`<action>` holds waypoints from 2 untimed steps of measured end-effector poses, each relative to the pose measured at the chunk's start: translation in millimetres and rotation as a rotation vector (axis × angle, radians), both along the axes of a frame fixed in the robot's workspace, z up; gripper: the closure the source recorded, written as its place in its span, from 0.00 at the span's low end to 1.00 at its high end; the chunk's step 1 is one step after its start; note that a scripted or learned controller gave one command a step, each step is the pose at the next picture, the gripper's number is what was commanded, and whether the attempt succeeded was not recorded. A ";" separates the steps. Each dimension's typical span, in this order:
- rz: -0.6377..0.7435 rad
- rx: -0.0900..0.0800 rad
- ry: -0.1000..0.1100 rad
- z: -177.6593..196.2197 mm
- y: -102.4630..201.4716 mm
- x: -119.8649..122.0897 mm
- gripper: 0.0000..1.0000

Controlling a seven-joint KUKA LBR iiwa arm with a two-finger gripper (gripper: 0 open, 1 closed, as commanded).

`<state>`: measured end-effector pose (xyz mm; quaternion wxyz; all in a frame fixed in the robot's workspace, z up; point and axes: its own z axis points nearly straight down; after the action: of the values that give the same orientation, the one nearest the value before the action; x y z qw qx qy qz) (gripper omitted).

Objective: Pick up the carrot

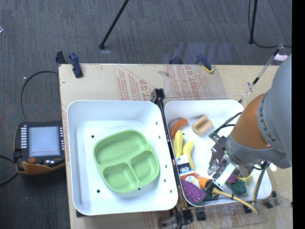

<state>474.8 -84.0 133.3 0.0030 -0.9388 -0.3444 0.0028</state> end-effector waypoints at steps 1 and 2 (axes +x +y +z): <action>0.003 0.004 0.008 7.7 0.5 -0.8 1.00; 0.004 0.004 0.008 7.6 0.7 -0.9 0.00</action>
<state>473.9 -83.3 140.9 0.0064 -0.9381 -0.3463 0.0059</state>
